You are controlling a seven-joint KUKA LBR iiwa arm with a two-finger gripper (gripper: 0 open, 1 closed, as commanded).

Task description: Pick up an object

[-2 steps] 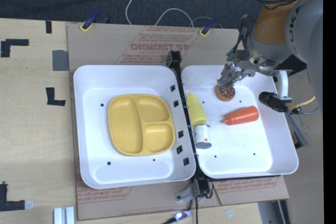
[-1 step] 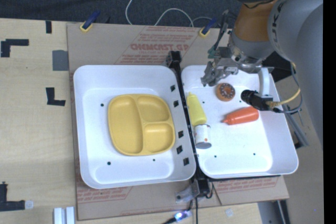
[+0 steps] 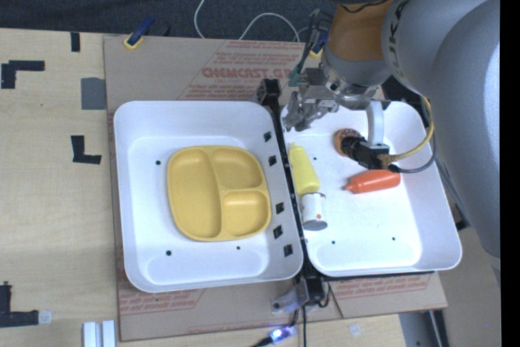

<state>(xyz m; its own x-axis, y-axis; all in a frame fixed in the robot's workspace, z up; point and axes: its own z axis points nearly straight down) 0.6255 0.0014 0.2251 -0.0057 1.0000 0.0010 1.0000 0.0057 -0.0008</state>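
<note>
A wooden bench [image 3: 49, 175] marked with black tape, backed by dark carpet, carried a cardboard sheet [image 3: 162, 77] and two shallow white bins side by side. In the left bin [image 3: 134, 199], a yellow divided plate [image 3: 218, 193] lay near the centre. Black clips lined the seam where the two bins met. In the right bin [image 3: 406, 248], a yellow corn-cob toy [image 3: 304, 170] lay along the left edge, with a small white cylinder [image 3: 313, 210] just below it, touching or nearly so. Further right, an orange carrot toy [image 3: 374, 182] lay near the bin's middle, and a small brown, doughnut-like piece [image 3: 346, 142] sat just above it. The gripper [image 3: 302, 111] hung over the right bin's top-left corner, above the corn; whether its fingers stood apart or together could not be told. The grey arm [image 3: 455, 53] reached in from the right.
</note>
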